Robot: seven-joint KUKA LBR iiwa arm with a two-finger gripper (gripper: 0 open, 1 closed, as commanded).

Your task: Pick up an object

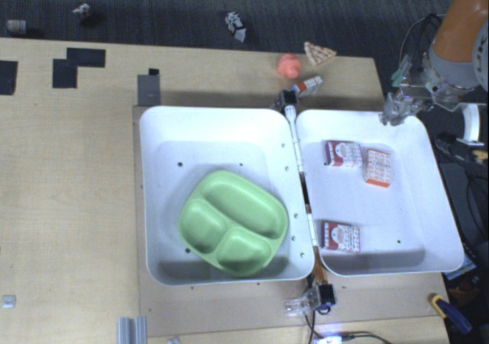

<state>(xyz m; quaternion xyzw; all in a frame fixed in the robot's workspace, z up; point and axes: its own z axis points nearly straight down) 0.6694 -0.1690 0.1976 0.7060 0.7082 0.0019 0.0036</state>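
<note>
The right white bin (pixel 428 205) holds three small cartons. One red-and-white carton (pixel 341 154) lies near the back, with an orange-and-white carton (pixel 377 167) just to its right. Another red-and-white carton (pixel 339 237) lies near the front left of that bin. The left white bin (pixel 160 182) holds a green divided plate (pixel 233 221), tilted. My gripper (pixel 394 109) hangs over the back right corner of the right bin, above and right of the orange carton, touching none of the cartons. The grey arm with its orange band (pixel 462 21) reaches in from the upper right.
On the wooden bench behind the bins lie a pink ball (pixel 289 66), a wedge-shaped toy (pixel 319 53) and a small tube (pixel 307 87). Cables run along the right edge (pixel 458 151). Black patches (pixel 76 66) mark the bench at the left.
</note>
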